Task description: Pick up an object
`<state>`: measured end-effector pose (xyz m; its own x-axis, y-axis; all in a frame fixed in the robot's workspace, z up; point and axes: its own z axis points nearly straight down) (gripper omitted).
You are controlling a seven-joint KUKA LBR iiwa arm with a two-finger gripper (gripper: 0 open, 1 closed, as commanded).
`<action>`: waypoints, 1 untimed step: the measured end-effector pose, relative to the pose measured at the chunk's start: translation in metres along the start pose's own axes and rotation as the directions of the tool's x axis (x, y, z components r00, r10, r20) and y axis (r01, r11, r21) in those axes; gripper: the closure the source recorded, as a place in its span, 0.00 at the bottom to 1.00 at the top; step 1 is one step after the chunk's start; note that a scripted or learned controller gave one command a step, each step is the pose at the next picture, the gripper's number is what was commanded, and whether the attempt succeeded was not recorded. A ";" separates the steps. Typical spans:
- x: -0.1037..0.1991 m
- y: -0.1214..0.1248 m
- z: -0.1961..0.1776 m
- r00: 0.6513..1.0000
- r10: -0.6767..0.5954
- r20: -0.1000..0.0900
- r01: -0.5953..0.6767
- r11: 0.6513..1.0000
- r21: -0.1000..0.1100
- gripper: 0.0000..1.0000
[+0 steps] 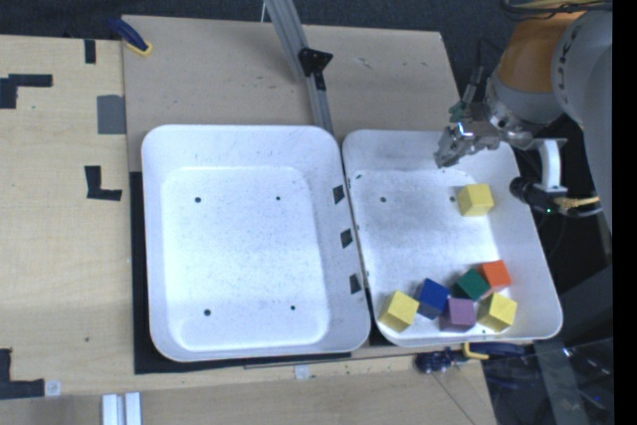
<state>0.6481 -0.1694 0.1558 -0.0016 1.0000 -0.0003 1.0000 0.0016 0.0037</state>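
The right bin (398, 164) holds several small blocks. A yellow block (475, 199) lies alone near its far right side. By the near edge sits a cluster: a yellow block (400, 311), a blue block (433, 297), a purple block (460, 313), a green block (471, 285), an orange block (495, 274) and another yellow block (500, 312). My gripper (450, 150) hangs over the far right corner of this bin, just up and left of the lone yellow block. Nothing shows between its fingers.
The left bin (159, 154) lies beside the right one. A slanted metal pole (282, 0) runs from the top of the view down to the gap between the bins. A blue and yellow clamp (129, 35) rests at the bench's far left.
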 end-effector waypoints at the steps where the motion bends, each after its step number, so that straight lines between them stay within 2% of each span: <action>1: -0.005 -0.004 -0.046 1.000 0.001 0.001 -0.001 1.000 0.000 1.00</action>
<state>0.6436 -0.1746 0.2022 -0.0008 1.0000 -0.0013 1.0000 0.0008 0.0039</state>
